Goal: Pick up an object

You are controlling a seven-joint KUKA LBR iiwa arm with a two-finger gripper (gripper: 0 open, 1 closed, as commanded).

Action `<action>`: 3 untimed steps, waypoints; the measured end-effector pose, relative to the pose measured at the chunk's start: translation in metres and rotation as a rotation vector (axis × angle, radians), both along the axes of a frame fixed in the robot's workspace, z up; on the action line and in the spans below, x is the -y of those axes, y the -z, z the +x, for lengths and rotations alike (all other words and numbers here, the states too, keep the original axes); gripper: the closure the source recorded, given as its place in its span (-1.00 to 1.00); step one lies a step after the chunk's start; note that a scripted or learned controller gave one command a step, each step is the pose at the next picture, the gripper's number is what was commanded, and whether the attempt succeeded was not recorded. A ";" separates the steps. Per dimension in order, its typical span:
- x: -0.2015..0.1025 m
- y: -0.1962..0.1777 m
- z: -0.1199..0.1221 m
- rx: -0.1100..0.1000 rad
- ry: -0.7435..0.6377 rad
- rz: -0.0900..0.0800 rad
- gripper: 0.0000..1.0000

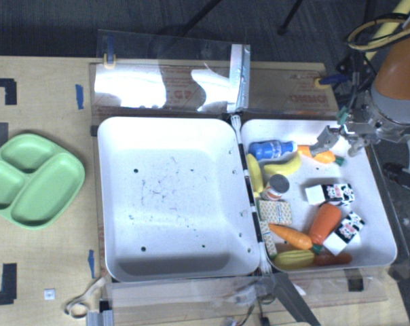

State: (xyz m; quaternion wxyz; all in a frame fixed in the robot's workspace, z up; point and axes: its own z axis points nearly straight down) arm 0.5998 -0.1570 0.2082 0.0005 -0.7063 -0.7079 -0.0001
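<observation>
Orange toy carrot piece lies at twelve o'clock in my right bin, beside the blue bottle and banana. My gripper hangs just above it, presumably lined up; whether it grips, I cannot tell.

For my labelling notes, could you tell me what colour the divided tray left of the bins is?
The divided tray is light green, clearest in the camera view.
</observation>
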 end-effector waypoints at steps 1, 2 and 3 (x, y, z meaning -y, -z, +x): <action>0.026 0.058 0.047 0.003 0.090 -0.002 -1.00; -0.009 0.069 0.023 0.000 -0.004 0.000 -1.00; 0.043 0.120 0.065 -0.006 -0.251 0.009 -1.00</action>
